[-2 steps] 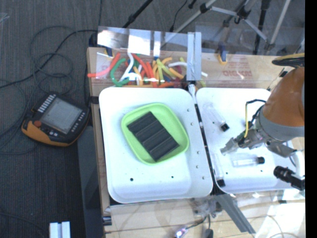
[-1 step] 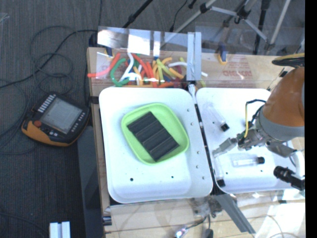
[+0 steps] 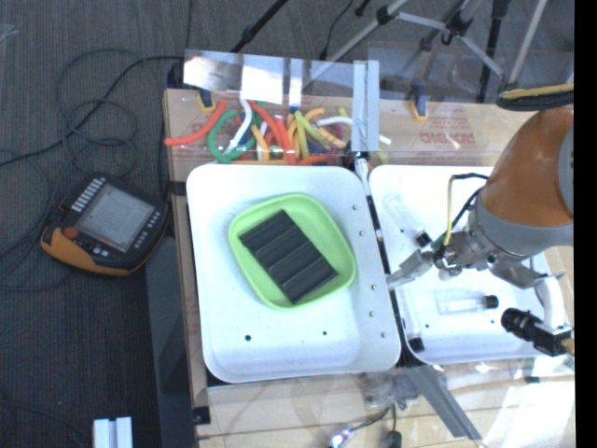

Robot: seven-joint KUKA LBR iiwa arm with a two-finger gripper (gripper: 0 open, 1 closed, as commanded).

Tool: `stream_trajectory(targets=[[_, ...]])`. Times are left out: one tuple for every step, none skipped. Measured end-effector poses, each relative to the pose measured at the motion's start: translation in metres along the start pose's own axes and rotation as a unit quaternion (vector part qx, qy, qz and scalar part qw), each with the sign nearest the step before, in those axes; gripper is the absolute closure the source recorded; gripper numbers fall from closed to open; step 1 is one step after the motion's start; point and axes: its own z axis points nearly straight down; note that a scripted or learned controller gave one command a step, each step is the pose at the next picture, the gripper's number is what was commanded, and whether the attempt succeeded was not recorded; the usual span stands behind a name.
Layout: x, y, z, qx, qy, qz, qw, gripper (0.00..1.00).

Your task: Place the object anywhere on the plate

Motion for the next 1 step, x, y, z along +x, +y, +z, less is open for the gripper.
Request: stream_trajectory(targets=[[-0.0033, -0.0005, -0.0782, 0.000, -0.001, 0.041, 0.9992, 0.00]])
